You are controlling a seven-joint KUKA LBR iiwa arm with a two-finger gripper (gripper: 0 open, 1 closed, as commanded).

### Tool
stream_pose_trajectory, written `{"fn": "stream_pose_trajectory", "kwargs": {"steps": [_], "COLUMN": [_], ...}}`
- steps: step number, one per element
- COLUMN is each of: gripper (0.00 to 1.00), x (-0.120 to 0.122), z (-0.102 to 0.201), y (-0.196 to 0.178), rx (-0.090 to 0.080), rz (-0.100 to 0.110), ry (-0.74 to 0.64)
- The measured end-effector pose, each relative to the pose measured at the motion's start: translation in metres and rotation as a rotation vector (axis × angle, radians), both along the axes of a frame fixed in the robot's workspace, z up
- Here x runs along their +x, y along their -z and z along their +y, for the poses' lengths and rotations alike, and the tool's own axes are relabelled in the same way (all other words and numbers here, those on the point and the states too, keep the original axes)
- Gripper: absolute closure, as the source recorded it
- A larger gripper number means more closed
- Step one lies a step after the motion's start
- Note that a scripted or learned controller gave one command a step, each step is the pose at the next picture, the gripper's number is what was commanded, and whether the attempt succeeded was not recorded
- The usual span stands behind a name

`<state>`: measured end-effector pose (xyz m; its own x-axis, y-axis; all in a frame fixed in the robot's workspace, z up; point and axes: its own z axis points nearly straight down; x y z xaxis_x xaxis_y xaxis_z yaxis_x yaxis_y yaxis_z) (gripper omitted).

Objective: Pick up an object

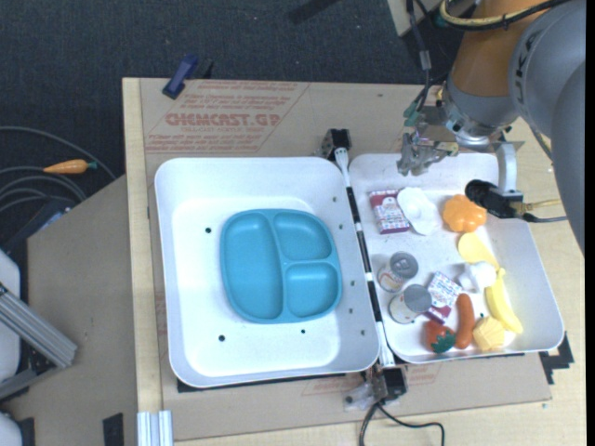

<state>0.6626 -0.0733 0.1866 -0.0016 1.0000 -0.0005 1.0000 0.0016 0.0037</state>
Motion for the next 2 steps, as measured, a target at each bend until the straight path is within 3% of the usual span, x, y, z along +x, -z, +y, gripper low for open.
{"fn": "stream_pose_trajectory", "kwargs": {"steps": [1, 2], "gripper": [0.0, 0.0], "x": [-0.001, 0.002], "z": [0.0, -0.038], "y": [0.002, 0.069], "rx": [0.0, 0.001], "rz": [0.003, 0.008], "ry": [0.001, 0.003]}}
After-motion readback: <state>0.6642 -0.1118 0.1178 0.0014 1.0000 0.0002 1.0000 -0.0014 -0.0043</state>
